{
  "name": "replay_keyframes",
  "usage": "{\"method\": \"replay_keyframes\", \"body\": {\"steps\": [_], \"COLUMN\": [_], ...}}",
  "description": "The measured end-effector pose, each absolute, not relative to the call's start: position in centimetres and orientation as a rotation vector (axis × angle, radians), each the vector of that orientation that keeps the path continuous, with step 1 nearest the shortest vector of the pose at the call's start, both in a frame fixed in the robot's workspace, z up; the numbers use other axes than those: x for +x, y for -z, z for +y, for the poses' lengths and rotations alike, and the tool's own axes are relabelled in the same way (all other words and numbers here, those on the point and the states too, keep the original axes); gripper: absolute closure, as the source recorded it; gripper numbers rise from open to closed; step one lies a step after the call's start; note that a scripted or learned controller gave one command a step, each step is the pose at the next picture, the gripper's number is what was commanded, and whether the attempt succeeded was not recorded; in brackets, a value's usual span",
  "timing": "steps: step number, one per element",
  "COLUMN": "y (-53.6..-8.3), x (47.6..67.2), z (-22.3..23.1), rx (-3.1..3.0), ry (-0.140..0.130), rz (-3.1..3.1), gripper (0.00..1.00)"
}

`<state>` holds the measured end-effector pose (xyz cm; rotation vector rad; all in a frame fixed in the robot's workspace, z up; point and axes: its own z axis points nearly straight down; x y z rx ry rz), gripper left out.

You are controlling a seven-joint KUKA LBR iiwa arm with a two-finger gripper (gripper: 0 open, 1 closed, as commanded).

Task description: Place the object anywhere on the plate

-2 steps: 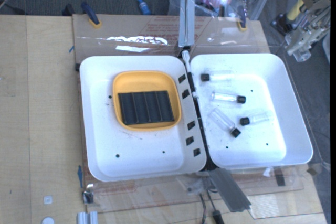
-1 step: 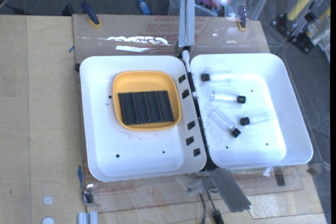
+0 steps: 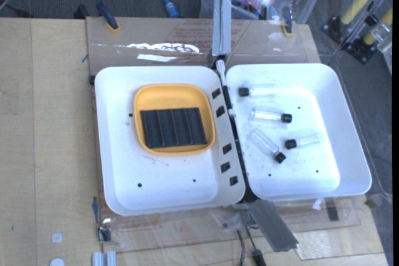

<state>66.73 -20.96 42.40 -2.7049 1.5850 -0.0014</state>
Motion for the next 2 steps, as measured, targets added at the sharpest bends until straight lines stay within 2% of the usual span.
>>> {"method": "replay_keyframes", "body": {"steps": [2], "y": [-43.48], "x": [66.84], "z": [-20.96], "rx": [-2.92], "ry": [0.005], "rz": [1.148], "gripper": [1.0]}}
